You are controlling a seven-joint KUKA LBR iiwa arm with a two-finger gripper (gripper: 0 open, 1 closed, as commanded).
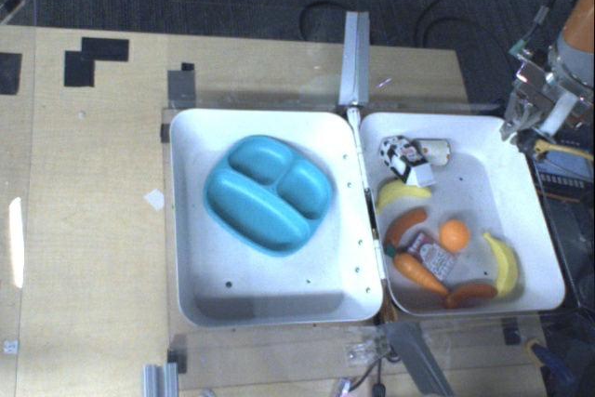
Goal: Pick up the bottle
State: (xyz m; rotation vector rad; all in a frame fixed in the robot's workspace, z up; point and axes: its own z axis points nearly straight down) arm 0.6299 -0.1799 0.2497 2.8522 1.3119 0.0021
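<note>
I had the gripper (522,121) parked at the far right, outside the right bin's (521,200) far corner; whether its claw was apart or together I could not tell. The bottle (415,154), patterned black and white, lay on its side at the far left of that bin, just beyond a lemon (402,194) and well apart from the gripper. I judged this the approach step, nothing grasped. Next I needed to travel left over the bottle, then descend across its body.
</note>
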